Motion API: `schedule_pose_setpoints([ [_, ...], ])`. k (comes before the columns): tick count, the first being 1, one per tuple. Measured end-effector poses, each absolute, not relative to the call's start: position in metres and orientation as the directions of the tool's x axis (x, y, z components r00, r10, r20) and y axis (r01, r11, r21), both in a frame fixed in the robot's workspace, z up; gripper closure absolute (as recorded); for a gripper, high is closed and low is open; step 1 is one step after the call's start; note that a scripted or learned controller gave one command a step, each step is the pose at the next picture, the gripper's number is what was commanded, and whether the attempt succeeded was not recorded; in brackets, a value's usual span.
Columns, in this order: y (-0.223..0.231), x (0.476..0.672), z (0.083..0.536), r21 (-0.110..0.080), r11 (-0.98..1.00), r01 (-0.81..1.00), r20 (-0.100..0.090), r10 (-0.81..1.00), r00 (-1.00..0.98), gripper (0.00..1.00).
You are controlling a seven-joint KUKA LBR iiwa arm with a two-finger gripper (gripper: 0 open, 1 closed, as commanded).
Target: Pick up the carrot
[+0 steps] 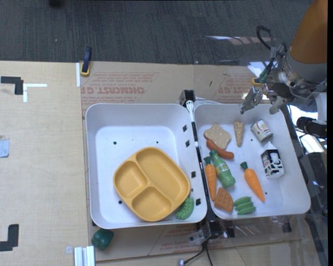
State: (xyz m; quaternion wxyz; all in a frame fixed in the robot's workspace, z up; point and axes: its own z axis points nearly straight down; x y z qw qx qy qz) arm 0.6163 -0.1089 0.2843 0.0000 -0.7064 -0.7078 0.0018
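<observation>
Orange carrot (254, 183) with green top, yellow plate (151, 183), green bottle (222, 170), white bins (104, 156).

Arm reaching in from the right, wrist high.
The gripper (263, 104) points down-left below the orange band, its two fingers spread apart, nothing between them.

- arm (312, 36) cut off by top and right frame edges, only wrist end visible
- green vegetable (185, 208) partly tucked under near rim of yellow plate (151, 183)
- print on small carton (272, 163) too small to read
- dark item (56, 2) at far edge cropped, can't ID
</observation>
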Motion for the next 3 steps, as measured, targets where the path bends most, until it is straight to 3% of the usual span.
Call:
schedule_pose_setpoints([
  [1, -0.105, 0.578, 0.092, 0.0, 0.181, 0.983, -0.001, 0.983, -0.181, 0.0],
  [2, -0.168, 0.477, 0.091, -0.002, 0.087, 0.996, 0.0, 0.996, -0.087, 0.0],
  [3, -0.099, 0.486, 0.091, 0.0, -0.2, 0.98, 0.0, 0.98, 0.2, 0.0],
])
